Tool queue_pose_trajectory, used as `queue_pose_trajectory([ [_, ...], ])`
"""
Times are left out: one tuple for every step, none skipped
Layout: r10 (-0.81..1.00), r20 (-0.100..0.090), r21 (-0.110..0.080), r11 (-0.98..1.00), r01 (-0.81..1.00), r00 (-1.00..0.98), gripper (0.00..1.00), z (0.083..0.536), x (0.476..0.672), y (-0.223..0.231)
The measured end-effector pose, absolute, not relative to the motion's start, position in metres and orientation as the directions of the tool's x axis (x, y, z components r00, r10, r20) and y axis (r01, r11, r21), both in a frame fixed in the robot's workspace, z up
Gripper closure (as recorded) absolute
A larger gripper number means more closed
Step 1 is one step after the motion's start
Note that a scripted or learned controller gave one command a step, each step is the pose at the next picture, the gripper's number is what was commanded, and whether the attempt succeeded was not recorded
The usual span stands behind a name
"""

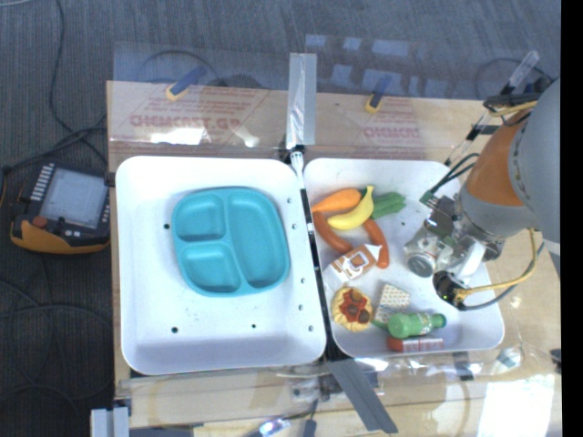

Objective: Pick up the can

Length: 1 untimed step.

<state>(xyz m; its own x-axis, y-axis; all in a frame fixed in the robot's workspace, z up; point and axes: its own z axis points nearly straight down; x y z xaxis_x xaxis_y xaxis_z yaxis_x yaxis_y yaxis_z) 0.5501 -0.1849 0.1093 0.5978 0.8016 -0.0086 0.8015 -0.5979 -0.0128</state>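
Observation:
A small silver can [421, 262] lies on the floor of the right bin [483, 330], near its right side, with its round end facing up and left. My gripper [435, 260] reaches in from the right at a downward slant, and its tip is right at the can. The gripper's grey body and the cables on it cover the can's right side. I cannot make out whether the can is held or only touched.
Left of the can lie a carrot [335, 198], a banana [355, 212], a red pepper [376, 242] and a small carton [353, 262]. Nearer the front are a pizza slice [352, 308], a green bottle [414, 321] and a red tube [416, 342]. A blue divided plate [228, 241] sits in the left bin [146, 326].

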Motion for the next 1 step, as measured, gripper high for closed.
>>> queue_pose_trajectory([
  [0.757, -0.005, -0.001, -0.653, 0.757, 0.653, 1.0, 0.2613, 0.5515, -0.1144],
])
